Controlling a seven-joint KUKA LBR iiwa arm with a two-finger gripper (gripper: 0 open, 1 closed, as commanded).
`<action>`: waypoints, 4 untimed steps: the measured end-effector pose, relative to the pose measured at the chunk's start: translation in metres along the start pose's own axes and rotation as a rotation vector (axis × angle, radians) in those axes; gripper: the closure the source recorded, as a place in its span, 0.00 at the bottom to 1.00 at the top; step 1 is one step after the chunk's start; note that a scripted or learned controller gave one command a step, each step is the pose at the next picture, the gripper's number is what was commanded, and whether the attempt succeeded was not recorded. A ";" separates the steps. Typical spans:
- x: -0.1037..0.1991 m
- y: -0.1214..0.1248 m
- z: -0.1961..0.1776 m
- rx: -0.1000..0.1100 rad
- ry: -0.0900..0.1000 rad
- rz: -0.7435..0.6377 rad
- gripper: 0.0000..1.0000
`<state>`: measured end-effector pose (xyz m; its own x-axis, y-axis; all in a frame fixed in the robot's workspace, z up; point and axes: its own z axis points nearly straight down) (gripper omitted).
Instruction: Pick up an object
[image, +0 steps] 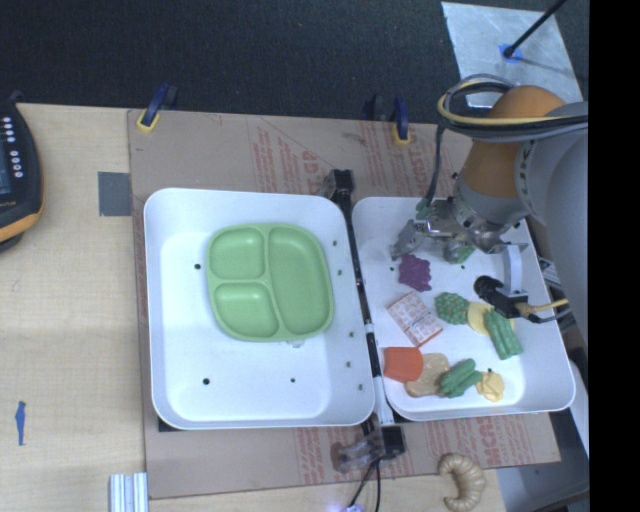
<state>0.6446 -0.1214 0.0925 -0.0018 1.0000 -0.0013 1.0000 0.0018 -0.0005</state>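
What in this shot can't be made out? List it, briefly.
- End effector over the right white bin: open or shut, blurred, wrist above it.
- Purple toy piece: touched or not, unclear.
- Small patterned pink card: print too small.
- Curled tan piece outside the bins: identity unclear.

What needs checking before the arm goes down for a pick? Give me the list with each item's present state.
1. Tool is over the right bin: ok, at its far end.
2. A target lies close by: ok, the purple piece sits just in front of the tool.
3. Tool carries nothing already: cannot tell, its tips are too blurred.
4. Target has room around it: ok, the purple piece lies apart from the pink checked card.
5. Other items are easy to single out: not ok, the orange block, tan piece and green pieces touch or overlap.
6. Left bin stays out of the way: ok, it holds the green divided plate.
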 end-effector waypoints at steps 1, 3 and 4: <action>0.028 -0.048 0.001 0.008 0.002 -0.002 0.00; -0.039 -0.008 0.000 0.000 -0.002 0.002 0.00; 0.028 -0.065 0.000 0.005 0.004 -0.007 0.00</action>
